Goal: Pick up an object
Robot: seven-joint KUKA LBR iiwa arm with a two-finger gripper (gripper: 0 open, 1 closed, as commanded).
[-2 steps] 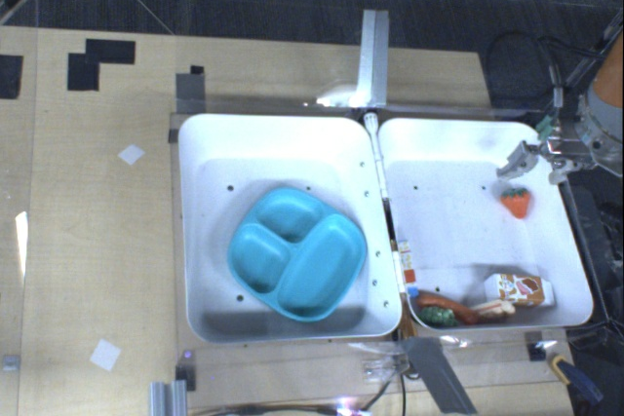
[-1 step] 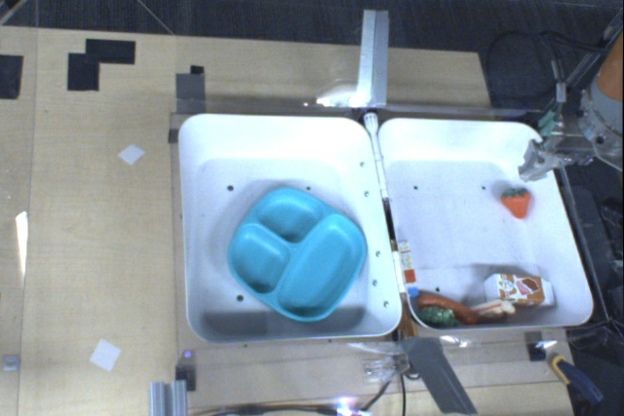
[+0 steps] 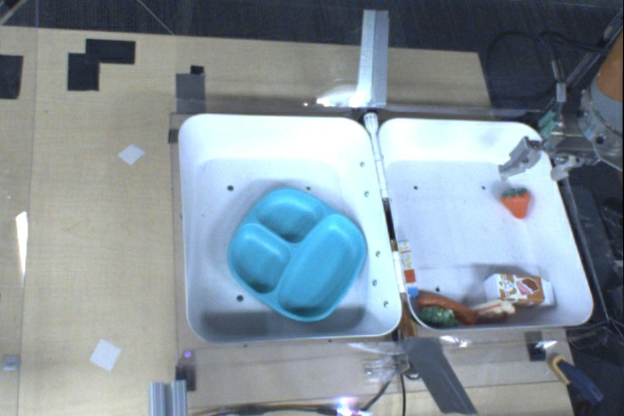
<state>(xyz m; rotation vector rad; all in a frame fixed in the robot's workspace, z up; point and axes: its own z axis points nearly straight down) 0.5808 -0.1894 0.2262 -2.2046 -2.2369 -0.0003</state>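
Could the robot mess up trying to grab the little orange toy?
Maybe. The orange toy is small, so the gripper hovering beside it could close on air or nudge it away. It also sits near the right bin's wall, so the fingers might bump the rim.

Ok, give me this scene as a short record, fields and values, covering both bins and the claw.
left bin: holds a blue divided plate
right bin: orange strawberry-like toy near the upper right; small carton and a green and brown item along the lower edge
claw: over the right bin's upper right corner, just above the orange toy, nothing seen in it
claw state: cannot tell
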